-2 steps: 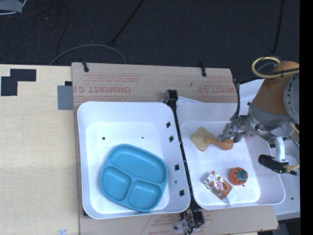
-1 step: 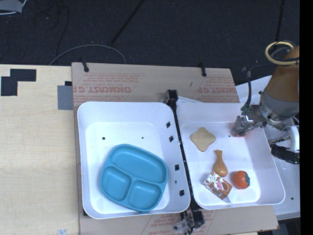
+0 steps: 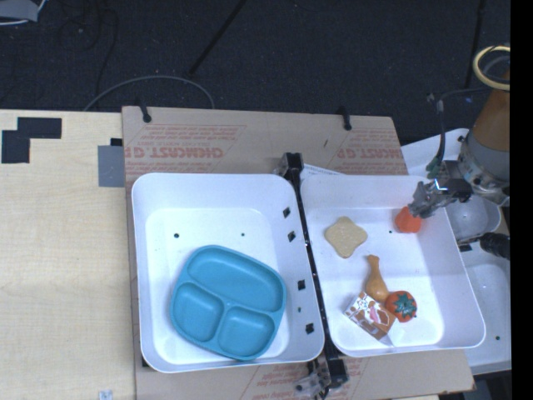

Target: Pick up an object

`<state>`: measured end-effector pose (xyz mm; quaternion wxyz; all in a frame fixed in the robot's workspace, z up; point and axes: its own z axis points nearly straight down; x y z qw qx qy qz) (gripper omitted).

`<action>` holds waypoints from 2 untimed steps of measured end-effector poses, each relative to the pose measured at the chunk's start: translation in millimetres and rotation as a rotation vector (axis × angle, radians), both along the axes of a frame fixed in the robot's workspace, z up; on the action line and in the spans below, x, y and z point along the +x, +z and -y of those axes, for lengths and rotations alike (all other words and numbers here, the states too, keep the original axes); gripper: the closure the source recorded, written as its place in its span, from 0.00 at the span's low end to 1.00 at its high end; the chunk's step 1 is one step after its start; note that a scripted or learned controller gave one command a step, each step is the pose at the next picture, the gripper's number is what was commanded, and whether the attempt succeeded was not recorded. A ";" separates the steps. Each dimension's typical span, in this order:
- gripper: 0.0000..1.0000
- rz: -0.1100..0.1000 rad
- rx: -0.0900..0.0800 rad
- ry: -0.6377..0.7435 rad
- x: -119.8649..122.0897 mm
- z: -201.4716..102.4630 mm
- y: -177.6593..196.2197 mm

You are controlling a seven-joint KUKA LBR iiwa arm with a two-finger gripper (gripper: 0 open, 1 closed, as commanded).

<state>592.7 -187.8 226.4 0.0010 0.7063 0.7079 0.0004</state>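
In the right bin lie a beige flat biscuit-shaped piece, a tan drumstick, a red tomato with a green top and a small printed packet. A small orange object is at the bin's far right side. My gripper hangs just above and to the right of the orange object, its tip touching or nearly touching it. Whether the orange object is gripped cannot be made out.
The left bin holds a blue three-compartment tray toward its front. A black divider runs between the bins. Cardboard lies under both bins. Wood bench surface extends to the left.
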 end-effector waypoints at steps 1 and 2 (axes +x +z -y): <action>1.00 -0.003 0.001 0.000 0.1 0.6 31.9; 1.00 -0.005 0.002 0.000 -5.4 -52.9 36.9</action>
